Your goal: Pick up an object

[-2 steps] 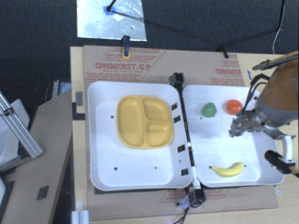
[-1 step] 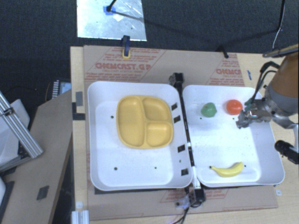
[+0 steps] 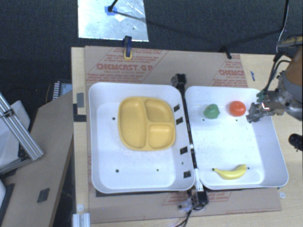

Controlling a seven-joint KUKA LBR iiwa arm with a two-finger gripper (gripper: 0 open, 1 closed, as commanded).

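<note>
Bench [image 3: 156, 60] with two white bins; arm enters from right, mostly cut off. Tool [image 3: 259, 109] at right bin [image 3: 272, 145] rim, grip state unclear. Orange ball [image 3: 237, 108] just beside it; green ball [image 3: 211, 110], banana [image 3: 231, 172] apart.

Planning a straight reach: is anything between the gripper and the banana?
Nothing. In the camera view, bare white bin floor runs from the gripper to the banana; the tomato sits off that line.

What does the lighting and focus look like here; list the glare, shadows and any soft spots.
Camera view: even, soft light with faint shadows; the crinkled silver foil sheet at the top glares; the white plastic right bin looks near blown out; the end effector at the right edge is slightly blurred; the small yellow banana stays sharp.
</note>
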